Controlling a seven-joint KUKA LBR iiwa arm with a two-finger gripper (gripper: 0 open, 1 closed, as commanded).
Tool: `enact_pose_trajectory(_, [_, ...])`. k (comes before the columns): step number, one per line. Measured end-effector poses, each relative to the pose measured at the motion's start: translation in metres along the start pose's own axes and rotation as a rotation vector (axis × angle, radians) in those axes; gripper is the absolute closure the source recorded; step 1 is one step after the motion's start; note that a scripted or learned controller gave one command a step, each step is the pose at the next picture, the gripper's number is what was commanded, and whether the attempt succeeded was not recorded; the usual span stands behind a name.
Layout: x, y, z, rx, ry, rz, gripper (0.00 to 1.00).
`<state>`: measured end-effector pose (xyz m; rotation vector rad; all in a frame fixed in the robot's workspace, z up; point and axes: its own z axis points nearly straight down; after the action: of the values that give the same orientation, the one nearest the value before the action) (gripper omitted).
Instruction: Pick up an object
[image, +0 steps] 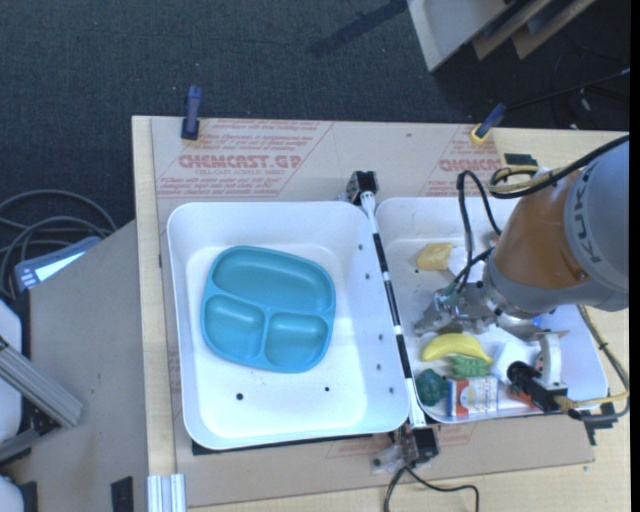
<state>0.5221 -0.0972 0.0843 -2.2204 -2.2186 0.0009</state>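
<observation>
My gripper (441, 311) is low in the right bin (592, 372), near its left wall. Just below it in the view lies a yellow banana (457, 347). A pale yellow piece (435, 257) rests toward the bin's far side, above the gripper in the view. At the near edge sit a green object (432, 385) and a red and white box (476, 396). The grey and orange arm covers the right part of this bin. Nothing shows as held.
The left bin (190, 300) holds a blue divided plate (268, 308). A dark ridge (388, 290) separates the two bins. Blue clamps (191, 110) stand at the board's far edge.
</observation>
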Motion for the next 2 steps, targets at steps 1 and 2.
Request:
enact_pose_trajectory(1, [0.001, -0.033, 0.0, 0.0, -0.001, 0.0, 0.0])
enact_pose_trajectory(2, [-0.003, -0.043, 0.0, 0.0, 0.0, 0.0, 0.0])
